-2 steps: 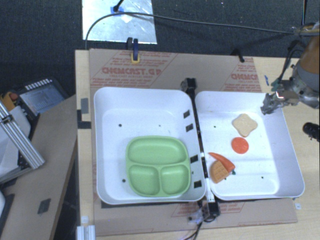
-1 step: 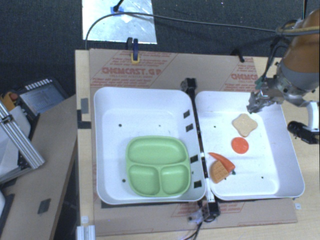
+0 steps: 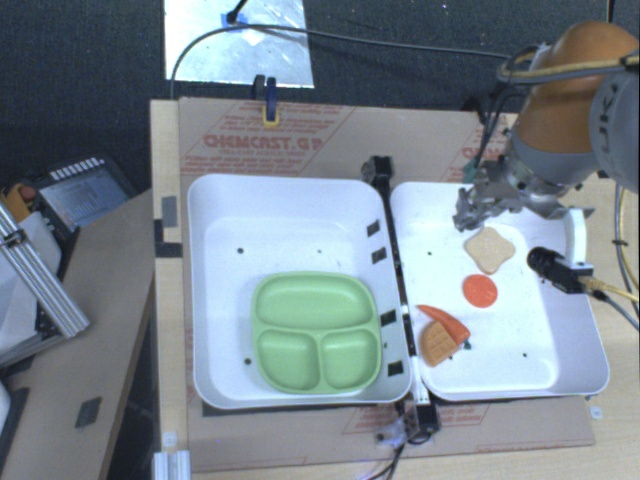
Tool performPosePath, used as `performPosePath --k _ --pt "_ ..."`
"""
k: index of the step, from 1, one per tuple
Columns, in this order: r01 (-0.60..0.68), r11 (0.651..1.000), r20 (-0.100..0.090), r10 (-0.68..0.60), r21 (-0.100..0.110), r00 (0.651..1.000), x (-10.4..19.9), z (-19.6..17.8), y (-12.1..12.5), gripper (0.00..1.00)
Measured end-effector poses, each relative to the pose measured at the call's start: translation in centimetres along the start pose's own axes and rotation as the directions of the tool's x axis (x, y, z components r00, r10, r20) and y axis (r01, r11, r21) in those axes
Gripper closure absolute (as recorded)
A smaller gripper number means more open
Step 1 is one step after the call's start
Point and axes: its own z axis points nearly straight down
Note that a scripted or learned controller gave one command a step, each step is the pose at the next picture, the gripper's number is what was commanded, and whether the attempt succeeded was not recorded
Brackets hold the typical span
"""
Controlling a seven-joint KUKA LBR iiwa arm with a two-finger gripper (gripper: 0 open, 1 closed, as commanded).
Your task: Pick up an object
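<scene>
Camera view: hand hovers in right bin, at 10 o'clock of bread slice, just beside it; grip state cannot tell. Red disc at 6 o'clock of bread. Green divided plate in left bin.

Two white bins, one green tray (three compartments), four toy foods.

Smooth glossy white plastic bins
</scene>
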Motion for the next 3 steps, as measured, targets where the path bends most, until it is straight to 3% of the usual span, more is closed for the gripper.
performPosePath --k 1,3 --pt "0.000 1.000 0.000 0.000 -0.001 1.000 5.3 -0.8 -0.2 1.00" --pt "0.000 1.000 0.000 0.000 0.002 1.000 15.6 1.7 -0.1 1.00"
